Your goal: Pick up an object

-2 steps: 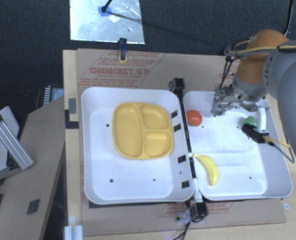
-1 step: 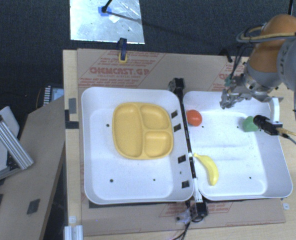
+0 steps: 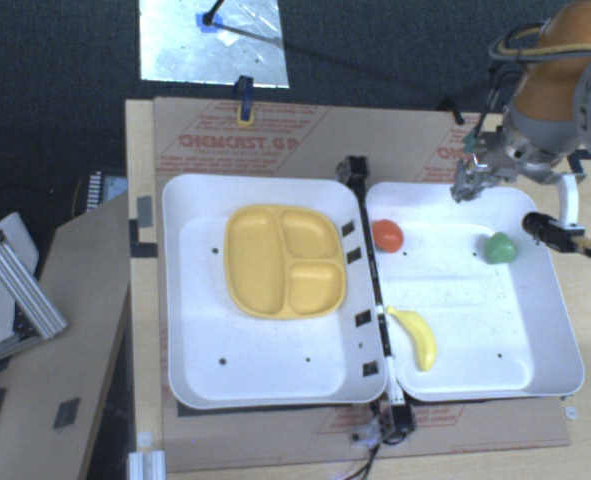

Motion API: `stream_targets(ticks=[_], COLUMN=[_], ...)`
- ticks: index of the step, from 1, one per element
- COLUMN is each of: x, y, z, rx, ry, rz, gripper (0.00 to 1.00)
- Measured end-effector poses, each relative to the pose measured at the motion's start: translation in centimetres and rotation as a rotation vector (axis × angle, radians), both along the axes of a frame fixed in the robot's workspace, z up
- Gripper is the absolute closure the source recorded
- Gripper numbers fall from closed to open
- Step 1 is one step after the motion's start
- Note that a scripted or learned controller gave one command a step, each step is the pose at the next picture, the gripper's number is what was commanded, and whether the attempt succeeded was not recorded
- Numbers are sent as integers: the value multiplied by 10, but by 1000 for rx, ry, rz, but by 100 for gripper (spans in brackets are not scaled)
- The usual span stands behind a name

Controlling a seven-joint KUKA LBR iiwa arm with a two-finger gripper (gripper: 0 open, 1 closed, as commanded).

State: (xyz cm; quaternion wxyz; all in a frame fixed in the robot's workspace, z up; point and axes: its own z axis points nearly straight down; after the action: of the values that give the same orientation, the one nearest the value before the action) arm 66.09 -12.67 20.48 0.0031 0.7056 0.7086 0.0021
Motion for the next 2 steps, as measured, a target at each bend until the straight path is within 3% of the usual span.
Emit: stream_targets(ticks=[2], x=[-38], y=[97], z=[-10], rx=[4], ry=[8], rz=[5], gripper=[100])
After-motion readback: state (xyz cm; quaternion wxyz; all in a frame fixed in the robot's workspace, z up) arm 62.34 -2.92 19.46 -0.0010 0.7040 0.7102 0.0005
